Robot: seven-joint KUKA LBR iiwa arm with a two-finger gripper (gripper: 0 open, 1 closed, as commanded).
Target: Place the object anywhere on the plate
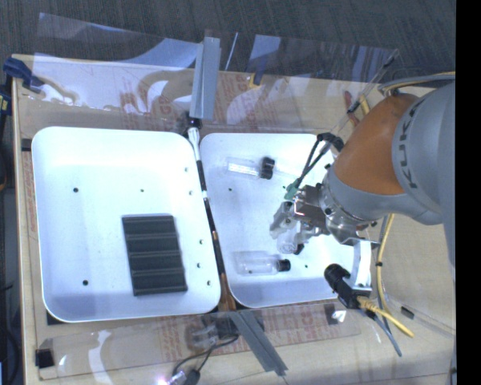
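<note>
A black ridged plate (154, 253) lies flat in the left bin (56, 215), toward its front. In the right bin (240, 207), a clear tube with a black cap (252, 168) lies near the back. A second clear tube with a black cap (262, 263) lies near the front wall. My gripper (293, 229) is low over the right half of the right bin, just above and to the right of the front tube. The wrist hides what is under it.
A raised divider (207, 215) separates the two bins. A grey metal bar (204, 74) stands behind them, and another bracket (252, 339) sits at the bench front. The arm's bulk (393, 163) covers the right bin's right edge.
</note>
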